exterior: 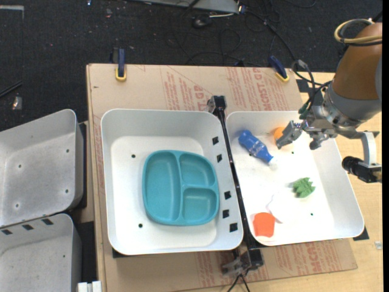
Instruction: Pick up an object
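Hovering over the far part of the right bin (340,181), the hand (302,134) sat above and just right of a small orange object (278,132), partly hidden beneath it; fingers looked spread apart with nothing between them; nothing held.

Right bin contents: blue bottle-shaped object (254,146) lying on its side, far left of the bin, near the divider; orange object just right of it, close under the hand; green leafy-shaped toy (303,187) mid-bin, well apart from the rest; orange-red block (264,224) with a white scrap beside it at the near left corner. Left bin (121,163) held a teal compartment tray (180,187); not a likely target.

Judgement on handling: orange object nearest the hand, so the probable pick; appeared small, light, likely rigid plastic and smooth, so may slip or skid on the bin floor; best taken across its narrow width, centred, fingers descending straight. Blue object looked rounded; could roll if nudged; grip across the body, not the cap end.
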Tool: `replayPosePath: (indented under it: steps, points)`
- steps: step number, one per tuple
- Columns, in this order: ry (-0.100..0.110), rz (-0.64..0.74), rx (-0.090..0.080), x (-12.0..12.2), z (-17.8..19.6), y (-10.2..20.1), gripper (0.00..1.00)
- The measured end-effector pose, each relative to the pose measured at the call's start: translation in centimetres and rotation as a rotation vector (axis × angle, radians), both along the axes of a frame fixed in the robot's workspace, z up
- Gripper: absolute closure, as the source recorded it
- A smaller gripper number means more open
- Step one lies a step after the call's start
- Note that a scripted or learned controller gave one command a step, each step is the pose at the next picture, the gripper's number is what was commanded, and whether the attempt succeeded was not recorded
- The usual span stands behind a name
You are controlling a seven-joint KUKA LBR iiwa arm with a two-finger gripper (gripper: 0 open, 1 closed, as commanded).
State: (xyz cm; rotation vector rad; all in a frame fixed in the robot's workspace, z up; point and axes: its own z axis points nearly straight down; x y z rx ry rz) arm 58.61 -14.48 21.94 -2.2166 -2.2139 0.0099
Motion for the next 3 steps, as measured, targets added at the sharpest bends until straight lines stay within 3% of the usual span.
replayPosePath:
  steps: [1,3]
  points:
    - [-0.010,0.002,-0.002,0.2,0.6,0.0,0.00]
    - [-0.007,0.001,-0.002,1.3,-8.8,-0.5,0.00]
